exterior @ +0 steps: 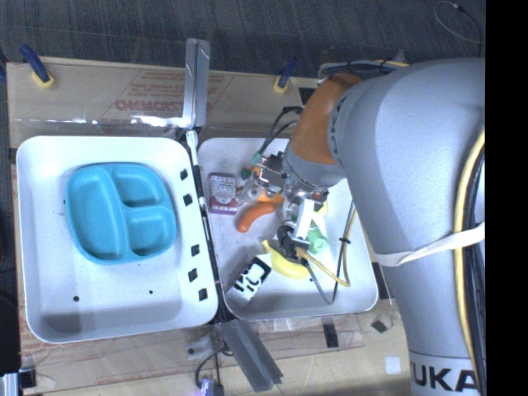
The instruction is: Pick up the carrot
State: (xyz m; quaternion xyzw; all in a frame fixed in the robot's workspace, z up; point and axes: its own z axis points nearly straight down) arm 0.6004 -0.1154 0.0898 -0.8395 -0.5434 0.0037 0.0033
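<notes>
**Carrot in right bin, gripper down beside it**

Carrot (255,214) lies in the right bin (355,299), center of frame, orange, slightly curved, tilted low-left to high-right. Its upper right end runs under the gripper (276,190). Gripper sits low over that end, touching or just beside it; wrist hardware and cables hide the tips, so open or closed: cannot tell, and no grasp is visible. Small purple-and-white packet (222,192) just left of the carrot. Yellow item (286,264) and green item (316,239) below right of it. Black-and-white box (250,277) lower down. Left bin (37,246) holds a blue divided tray (122,211).
</notes>
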